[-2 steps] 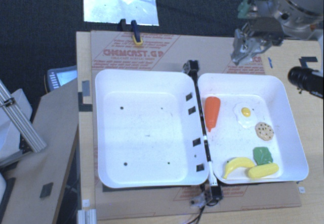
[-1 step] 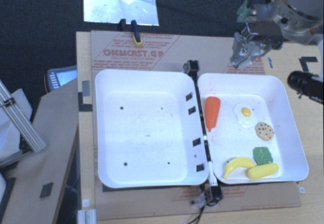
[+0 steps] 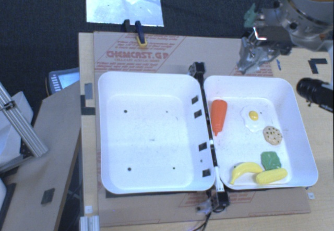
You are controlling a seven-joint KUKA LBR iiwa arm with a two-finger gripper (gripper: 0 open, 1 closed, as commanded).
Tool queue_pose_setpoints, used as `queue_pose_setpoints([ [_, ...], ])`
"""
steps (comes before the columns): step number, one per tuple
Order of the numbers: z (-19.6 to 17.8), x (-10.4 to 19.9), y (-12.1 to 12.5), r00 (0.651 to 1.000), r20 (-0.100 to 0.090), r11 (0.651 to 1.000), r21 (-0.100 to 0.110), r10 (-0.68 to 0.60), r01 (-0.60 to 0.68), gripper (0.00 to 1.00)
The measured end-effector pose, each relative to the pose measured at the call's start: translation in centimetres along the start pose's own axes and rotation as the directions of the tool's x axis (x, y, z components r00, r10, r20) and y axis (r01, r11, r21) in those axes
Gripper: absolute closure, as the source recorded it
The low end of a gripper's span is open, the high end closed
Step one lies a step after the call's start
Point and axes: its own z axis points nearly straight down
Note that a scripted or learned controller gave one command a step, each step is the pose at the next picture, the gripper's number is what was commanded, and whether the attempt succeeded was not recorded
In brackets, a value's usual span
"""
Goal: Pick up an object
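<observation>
The pincer [image 3: 252,63] hangs over the surface [image 3: 292,65] just beyond the far rim of the right bin [image 3: 297,136]; whether it is apart or together cannot be told. In that bin lie an orange carrot [image 3: 218,116] at the left, a fried egg [image 3: 252,118], a cookie [image 3: 272,134], a green piece [image 3: 271,160], a banana [image 3: 244,170] and a yellow piece [image 3: 271,175] near the front. The left bin [image 3: 148,131] sits alongside.
</observation>
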Motion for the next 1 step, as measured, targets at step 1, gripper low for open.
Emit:
queue_pose_setpoints([
  [1,0.00,0.20,-0.60,1.000,0.000,1.000,0.000,0.000,0.000,1.00],
])
